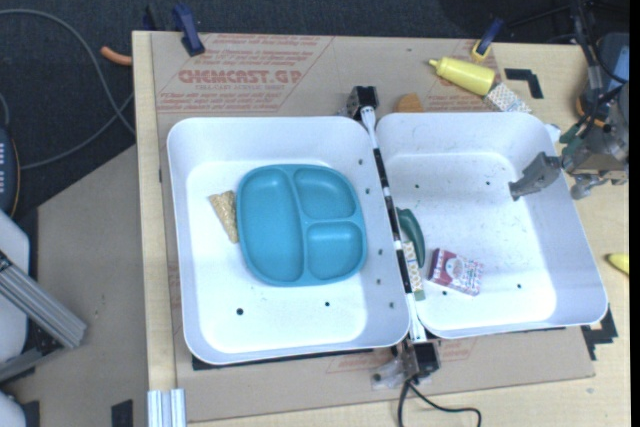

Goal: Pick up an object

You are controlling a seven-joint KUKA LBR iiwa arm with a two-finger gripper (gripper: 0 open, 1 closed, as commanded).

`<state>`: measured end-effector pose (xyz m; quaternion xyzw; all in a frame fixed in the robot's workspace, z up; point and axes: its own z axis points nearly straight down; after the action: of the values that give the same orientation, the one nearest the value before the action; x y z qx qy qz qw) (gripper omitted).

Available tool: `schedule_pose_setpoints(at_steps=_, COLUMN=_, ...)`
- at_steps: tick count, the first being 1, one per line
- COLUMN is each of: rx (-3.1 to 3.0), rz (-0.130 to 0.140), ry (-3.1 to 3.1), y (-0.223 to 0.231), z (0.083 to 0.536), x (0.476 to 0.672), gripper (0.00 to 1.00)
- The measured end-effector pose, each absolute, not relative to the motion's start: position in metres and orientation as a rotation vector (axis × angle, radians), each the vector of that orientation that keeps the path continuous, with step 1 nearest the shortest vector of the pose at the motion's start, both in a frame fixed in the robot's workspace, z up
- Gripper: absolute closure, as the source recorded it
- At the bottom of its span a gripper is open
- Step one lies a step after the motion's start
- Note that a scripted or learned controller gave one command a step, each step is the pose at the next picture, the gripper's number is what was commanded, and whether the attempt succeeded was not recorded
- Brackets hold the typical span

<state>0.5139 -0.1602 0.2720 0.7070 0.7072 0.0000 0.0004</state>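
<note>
Claw [541, 174] blurred over right bin [560, 245] (green object [411, 235] half-hidden).

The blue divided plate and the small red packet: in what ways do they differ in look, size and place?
The blue divided plate is much larger than the small red packet. The plate is plain teal with three compartments and rounded corners; the packet is flat, rectangular, red and white with print. The plate lies in the left bin, the packet in the right bin, near its front left. Both lie flat on a bin floor.
</note>
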Motion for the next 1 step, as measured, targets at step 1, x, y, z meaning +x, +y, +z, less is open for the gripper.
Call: schedule_pose_setpoints(at_steps=1, rx=2.222, rz=-0.001, ry=2.223, y=-0.0963, z=0.1865, x=0.4861, gripper=0.00)
